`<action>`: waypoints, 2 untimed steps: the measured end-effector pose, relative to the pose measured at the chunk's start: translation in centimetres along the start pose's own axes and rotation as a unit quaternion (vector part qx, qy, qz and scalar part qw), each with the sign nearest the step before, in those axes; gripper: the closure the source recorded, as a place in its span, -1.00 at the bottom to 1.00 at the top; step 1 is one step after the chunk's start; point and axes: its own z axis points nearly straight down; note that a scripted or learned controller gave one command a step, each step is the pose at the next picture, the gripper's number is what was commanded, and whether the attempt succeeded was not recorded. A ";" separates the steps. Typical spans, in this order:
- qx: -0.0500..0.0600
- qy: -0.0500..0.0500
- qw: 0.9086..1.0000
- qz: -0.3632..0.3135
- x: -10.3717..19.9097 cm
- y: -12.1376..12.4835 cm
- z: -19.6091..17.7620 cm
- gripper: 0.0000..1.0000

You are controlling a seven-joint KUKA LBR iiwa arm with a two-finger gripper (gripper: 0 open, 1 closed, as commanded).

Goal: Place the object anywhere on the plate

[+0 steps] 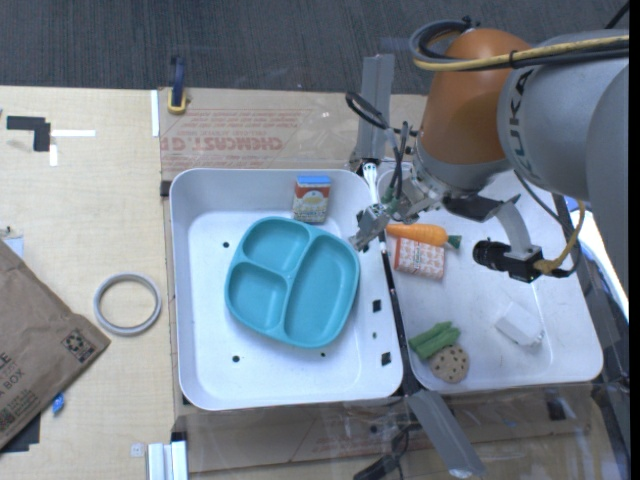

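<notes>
Grey two-finger gripper (372,226), jaw state not discernible, poised at the divide between bins beside the orange plastic carrot (418,234) lying in the right bin; step in hand: grasp approach; next requirement: secure carrot, carry left onto teal three-compartment plate (292,281).

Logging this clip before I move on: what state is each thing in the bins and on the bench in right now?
Plate: flat in left bin, all compartments bare.
Small carton: upright behind plate, off it.
Carrot: lying in right bin, on the pouch's top edge.
Pouch: lying flat, right bin.
Green beans: lying by right bin's front edge.
Cookie: flat, touching beans.
Tape ring: flat on bench.
Claw: low over the bins' divider, grip unclear.
</notes>
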 end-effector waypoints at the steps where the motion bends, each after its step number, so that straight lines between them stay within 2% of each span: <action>1: 0.000 0.000 1.000 0.000 0.0 0.0 0.0 -1.00; 2: 0.000 0.000 1.000 0.000 0.0 0.0 0.0 -1.00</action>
